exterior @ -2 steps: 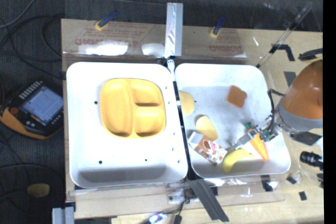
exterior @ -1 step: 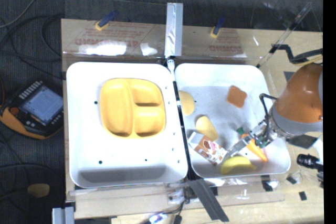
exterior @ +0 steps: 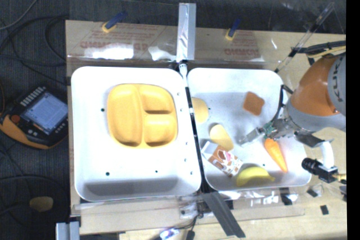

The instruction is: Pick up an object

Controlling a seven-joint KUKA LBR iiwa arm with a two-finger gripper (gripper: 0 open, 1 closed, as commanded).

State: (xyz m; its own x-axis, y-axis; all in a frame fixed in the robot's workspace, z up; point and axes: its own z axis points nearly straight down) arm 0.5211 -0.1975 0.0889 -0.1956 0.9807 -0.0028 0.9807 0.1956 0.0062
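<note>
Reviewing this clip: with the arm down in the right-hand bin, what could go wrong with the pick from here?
The gripper sits beside the carrot, close to the right bin's wall, so a grasp could glance off or push the carrot against the wall. The banana and snack packet crowd nearby and might get nudged.

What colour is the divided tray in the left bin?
Yellow; the divided tray shows best in the camera view.

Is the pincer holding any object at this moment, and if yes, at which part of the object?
It cannot be told. The pincer sits low in the right bin, close to the top end of the carrot, but no object shows between its tips.
</note>
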